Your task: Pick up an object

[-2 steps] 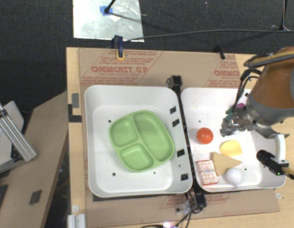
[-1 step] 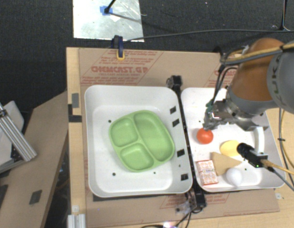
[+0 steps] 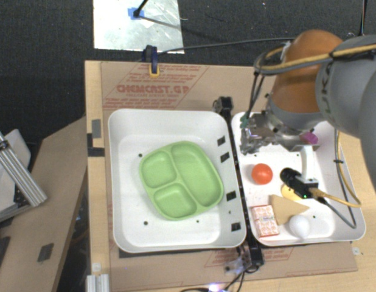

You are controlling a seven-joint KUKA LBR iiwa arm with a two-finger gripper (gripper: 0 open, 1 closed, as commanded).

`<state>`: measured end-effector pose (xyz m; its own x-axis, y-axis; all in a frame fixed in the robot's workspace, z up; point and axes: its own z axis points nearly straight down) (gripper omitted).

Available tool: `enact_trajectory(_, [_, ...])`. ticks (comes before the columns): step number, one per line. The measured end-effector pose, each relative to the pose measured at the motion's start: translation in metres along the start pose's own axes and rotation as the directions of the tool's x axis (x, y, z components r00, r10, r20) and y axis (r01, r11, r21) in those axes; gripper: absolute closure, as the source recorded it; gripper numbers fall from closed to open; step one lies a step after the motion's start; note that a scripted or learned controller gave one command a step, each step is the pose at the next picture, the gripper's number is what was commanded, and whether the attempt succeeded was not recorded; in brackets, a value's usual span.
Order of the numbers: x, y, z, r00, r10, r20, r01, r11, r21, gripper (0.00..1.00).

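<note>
the orange ball [image 3: 261, 174] sits in the right bin [image 3: 345, 225], near its left wall and about midway along it. going rightward, the gripper [image 3: 254, 136] hangs just above it toward the bin's far left corner, so the ball lies nearer the front edge than the hand. whether it grasps anything, i cannot tell.
</note>
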<state>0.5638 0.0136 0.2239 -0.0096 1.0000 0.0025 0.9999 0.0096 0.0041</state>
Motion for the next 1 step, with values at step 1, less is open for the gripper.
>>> enact_trajectory(1, [0.0531, 0.0341, 0.0040, 1.000, 0.000, 0.000, 0.000, 1.000, 0.001, 1.00])
